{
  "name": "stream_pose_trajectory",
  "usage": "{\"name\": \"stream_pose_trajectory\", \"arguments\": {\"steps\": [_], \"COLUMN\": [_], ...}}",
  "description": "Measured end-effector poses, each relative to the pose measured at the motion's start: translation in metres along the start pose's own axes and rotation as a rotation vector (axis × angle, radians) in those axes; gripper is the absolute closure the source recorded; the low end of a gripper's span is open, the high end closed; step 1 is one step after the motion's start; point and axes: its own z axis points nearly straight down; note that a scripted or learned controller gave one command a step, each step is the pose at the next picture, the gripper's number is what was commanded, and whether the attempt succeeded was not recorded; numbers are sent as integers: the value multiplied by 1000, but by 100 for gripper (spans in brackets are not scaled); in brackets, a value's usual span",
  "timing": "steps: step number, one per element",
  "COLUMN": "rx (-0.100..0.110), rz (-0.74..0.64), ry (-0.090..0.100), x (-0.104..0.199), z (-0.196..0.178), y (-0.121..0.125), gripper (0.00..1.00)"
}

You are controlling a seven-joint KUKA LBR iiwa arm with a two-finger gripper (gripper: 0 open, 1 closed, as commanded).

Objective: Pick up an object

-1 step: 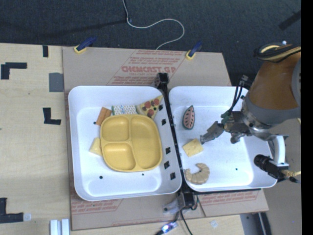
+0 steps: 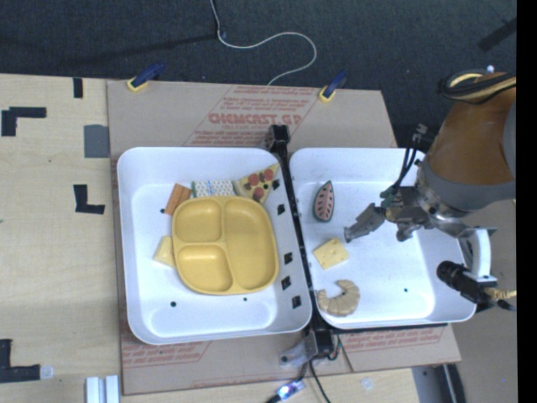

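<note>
Yellow cheese wedge sits in the right bin, just left of and a bit below the tool, so that's the closest pick. It lies roughly diagonal. Can't tell the tool's state from this angle, but it's grasping nothing. Watermelon slice is up-left, croissant further down.
</note>
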Motion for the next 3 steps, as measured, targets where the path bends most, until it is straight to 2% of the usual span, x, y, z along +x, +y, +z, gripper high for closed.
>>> {"name": "stream_pose_trajectory", "arguments": {"steps": [1,2,3], "rx": [5,5,1], "rz": [2,2,1], "ry": [0,0,-1], "x": [-3,-7,-6], "z": [44,107,154], "y": [-1,0,0], "gripper": [0,0,0]}}
